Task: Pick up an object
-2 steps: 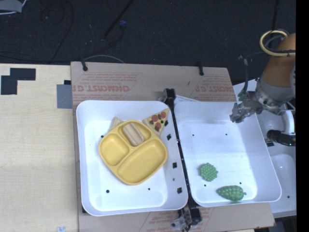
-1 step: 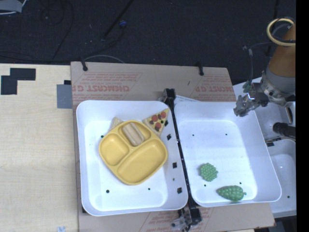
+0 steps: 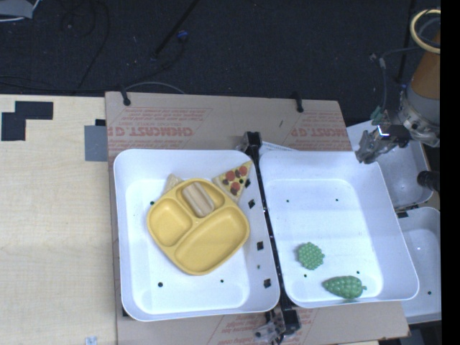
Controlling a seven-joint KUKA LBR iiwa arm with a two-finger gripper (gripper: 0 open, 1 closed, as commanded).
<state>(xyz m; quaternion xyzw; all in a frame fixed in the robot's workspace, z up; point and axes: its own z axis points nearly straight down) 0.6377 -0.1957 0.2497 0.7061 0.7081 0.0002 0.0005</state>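
- The bench is a pale wood-look top [image 3: 50, 221] filling the left side of the frame, with a few dark squares [image 3: 29, 117] stuck on near the upper left.
- A sheet of brown cardboard [image 3: 215, 124] with printing on it lies under the two white bins, poking out along the top and bottom edges.
- Above all that, the top of the frame is dark floor [image 3: 237, 34] with loose cables trailing over it (pretty messy back there).
- Left bin [image 3: 136, 279], centre-left of the frame: a yellow divided plate [image 3: 205, 239] sits in it, with a tan bread-like piece [image 3: 199, 198] lying in its upper compartment.
- Just beside the plate's upper right edge there's a pizza slice [image 3: 236, 180] with red toppings, right up against the bin's inner wall.
- Right bin [image 3: 338, 192], centre-right: a small round green bumpy thing [image 3: 310, 255] in the lower part, and a longer green bumpy thing [image 3: 343, 287] near the bottom wall, close together but not touching.
- The gripper [image 3: 370, 149] is at the right bin's upper right corner, over the rim, well away from both green things. It's small and dark against the clutter, so I can't tell how it's set.
- The arm [image 3: 425, 74] comes in from the upper right, orange band showing.
- More white surface [image 3: 424, 250] lies off to the right of the bins.
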